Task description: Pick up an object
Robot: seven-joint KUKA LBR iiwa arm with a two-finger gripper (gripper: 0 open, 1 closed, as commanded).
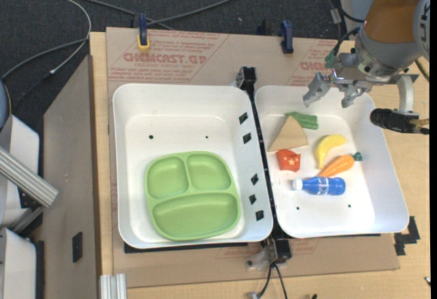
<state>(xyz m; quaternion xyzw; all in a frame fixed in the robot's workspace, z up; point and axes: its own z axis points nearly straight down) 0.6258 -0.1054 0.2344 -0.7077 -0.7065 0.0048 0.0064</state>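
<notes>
Pincer (336, 91) hangs spread and empty at upper right over the right bin (382, 209), lined up above toys clustered centre-right: banana (330, 148), carrot (336, 166), blue bottle (321, 186).

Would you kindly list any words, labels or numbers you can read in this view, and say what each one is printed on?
"CHEMCAST GP", red print on the brown board behind the left bin.
Red print at the board's right end, by the tool: partly hidden, not readable.
Smaller red lines beside the brand name: too blurred to read.
Blue bottle: no readable label.
</notes>
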